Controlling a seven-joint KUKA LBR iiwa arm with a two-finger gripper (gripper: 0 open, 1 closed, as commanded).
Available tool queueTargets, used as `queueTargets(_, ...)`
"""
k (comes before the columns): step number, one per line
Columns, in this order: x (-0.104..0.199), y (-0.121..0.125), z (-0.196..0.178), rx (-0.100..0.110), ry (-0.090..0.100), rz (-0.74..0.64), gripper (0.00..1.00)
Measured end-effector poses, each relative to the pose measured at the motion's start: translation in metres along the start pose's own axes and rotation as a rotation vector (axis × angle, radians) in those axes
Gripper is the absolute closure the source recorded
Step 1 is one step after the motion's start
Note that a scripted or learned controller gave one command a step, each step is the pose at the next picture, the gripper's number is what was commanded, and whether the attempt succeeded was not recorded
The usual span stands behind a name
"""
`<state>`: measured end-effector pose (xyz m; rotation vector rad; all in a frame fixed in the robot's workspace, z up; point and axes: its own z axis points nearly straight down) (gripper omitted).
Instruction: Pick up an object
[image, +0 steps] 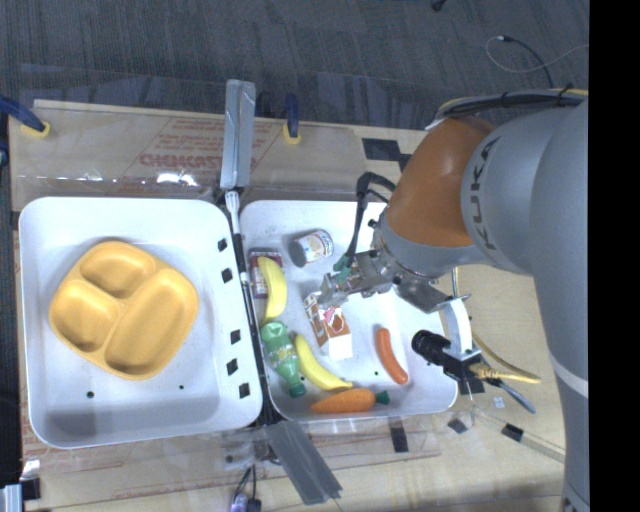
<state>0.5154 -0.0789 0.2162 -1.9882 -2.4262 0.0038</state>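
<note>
The right bin (430, 400) holds several small items. A small white and red carton (333, 332) lies near its middle. A silver can (311, 246) rests at the back. Two bananas lie along the left side, one (272, 288) further back and one (318, 367) nearer the front. A green bottle (281, 352) sits between them against the left wall. A red sausage (391, 356) lies to the right and a carrot (343, 402) at the front wall. My gripper (332, 291) hangs low over the carton's far end, right at its top edge.
The left bin (60, 420) holds a yellow divided plate (122, 306). The arm's orange band (440, 190) and grey body cover the right bin's back right corner. A black fixture (440, 352) and loose tools lie by the right bin's right rim.
</note>
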Motion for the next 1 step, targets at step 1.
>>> queueTargets(1, 0.0313, 0.0071, 0.025, -0.001, 0.0, -0.273, 1.0)
